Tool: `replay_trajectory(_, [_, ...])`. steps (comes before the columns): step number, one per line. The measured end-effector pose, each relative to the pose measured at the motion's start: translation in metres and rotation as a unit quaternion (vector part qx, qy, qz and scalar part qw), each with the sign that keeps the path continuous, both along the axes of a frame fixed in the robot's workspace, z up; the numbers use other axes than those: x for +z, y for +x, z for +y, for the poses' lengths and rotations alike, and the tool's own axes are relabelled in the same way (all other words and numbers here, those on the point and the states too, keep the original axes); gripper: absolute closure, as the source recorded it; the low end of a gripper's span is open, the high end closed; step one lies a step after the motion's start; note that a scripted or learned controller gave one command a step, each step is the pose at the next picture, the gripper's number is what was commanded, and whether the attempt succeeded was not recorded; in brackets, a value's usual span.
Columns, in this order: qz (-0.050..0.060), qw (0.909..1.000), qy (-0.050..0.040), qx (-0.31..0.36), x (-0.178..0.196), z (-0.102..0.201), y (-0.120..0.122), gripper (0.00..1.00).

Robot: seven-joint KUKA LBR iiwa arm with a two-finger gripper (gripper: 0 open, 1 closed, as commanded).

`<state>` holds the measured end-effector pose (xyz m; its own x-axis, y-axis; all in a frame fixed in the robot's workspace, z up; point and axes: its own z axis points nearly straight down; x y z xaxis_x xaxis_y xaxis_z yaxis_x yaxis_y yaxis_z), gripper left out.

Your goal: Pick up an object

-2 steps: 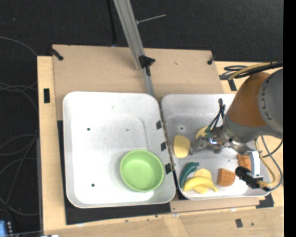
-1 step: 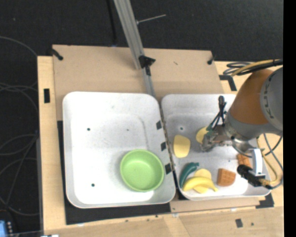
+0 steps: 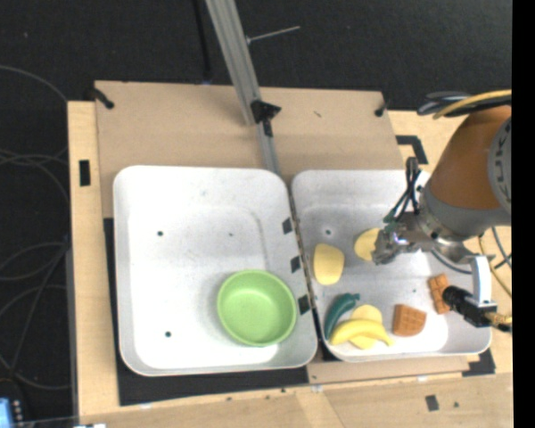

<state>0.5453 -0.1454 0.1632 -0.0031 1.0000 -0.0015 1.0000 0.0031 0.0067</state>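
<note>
Hidden or unclear: the arm (image 3: 468,172) enters at right centre and is cut off by the frame edge. Its bulk covers the upper right part of the right bin. The hand (image 3: 385,244) sits low over that bin, dark and small; whether it is spread or pressed together cannot be told. A pale yellow piece (image 3: 366,244) lies touching the hand's left side, partly covered by it; nothing shows it pinched. A small orange item (image 3: 439,292) at the bin's right wall is half masked by a black fitting.

Left bin (image 3: 160,203), centre left on the worktop (image 3: 321,114): one green bowl (image 3: 257,307), upright, in the lower right corner.

Right bin (image 3: 339,194), just beside the left bin:
- yellow lump (image 3: 328,263), near the left wall, mid height;
- dark green piece (image 3: 341,308), below the lump;
- bananas (image 3: 360,329), at the lower edge, touching the green piece;
- orange waffle-like block (image 3: 408,320), right of the bananas, near but apart.

A metal pole (image 3: 236,52) runs from top centre down to the bins' junction.
</note>
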Motion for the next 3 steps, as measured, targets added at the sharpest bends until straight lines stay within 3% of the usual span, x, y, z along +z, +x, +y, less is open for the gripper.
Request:
replay_trajectory(2, [-0.001,1.0,-0.0004,0.0,0.093,0.001,-0.001,1.0])
replay_trajectory(3, [0.002,1.0,0.0015,0.002,0.101,0.05,-0.007,1.0])
